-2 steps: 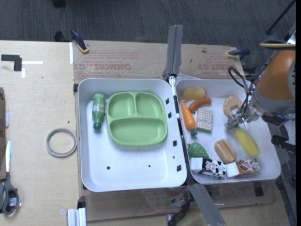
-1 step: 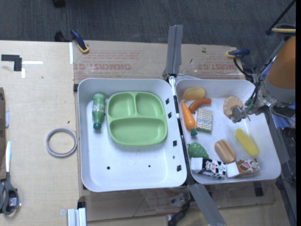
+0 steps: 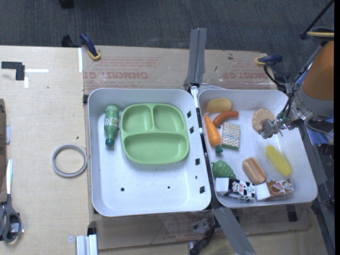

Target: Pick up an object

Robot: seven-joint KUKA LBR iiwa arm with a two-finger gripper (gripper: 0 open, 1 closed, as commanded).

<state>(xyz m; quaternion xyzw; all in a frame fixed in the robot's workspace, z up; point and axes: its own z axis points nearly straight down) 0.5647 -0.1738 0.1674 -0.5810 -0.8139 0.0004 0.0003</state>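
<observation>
A gripper (image 3: 271, 127) hangs low over the right bin (image 3: 297, 195), at its upper right, reaching in from the right. Whether it is apart or together cannot be told. Just beside it, touching or nearly so, lies a tan cookie (image 3: 261, 118). Below it lies a corn cob (image 3: 278, 160), and below-left a hot dog (image 3: 254, 170). To its left are a wafer (image 3: 230, 135), a sausage (image 3: 225, 116), a carrot (image 3: 212, 131) and a bun (image 3: 219, 104). Farther down-left sit broccoli (image 3: 223, 169) and a cow-print carton (image 3: 236, 188). Well to its left, the left bin (image 3: 143, 195) holds a green plate (image 3: 154, 133) and a green bottle (image 3: 111, 124).
</observation>
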